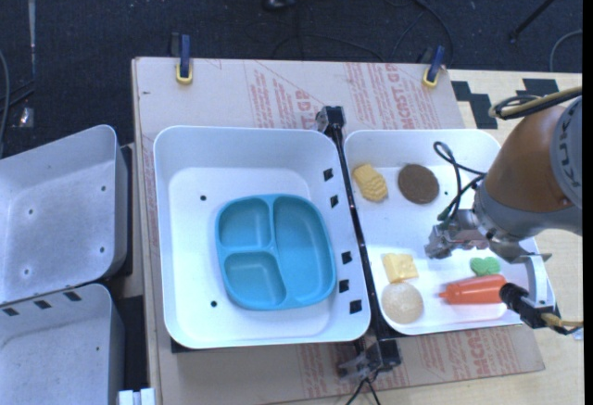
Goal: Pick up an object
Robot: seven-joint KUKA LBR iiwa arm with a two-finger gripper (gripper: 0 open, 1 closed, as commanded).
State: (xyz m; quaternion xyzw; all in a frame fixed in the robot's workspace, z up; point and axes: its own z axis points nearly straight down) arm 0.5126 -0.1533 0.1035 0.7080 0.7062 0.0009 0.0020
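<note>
Since any item will do, the orange plastic toy carrot point(474, 290) at the near right of the right white bin point(482, 142) looks easiest: probably light, rigid and smooth, so best pinched across its thicker middle. A small green toy piece point(484, 265) lies just beyond it. Left of these sit a yellow cheese-like wedge point(399, 266) and a pale round biscuit point(403, 302). The gripper point(448, 237) hovers above; I cannot tell how it is set.
</note>
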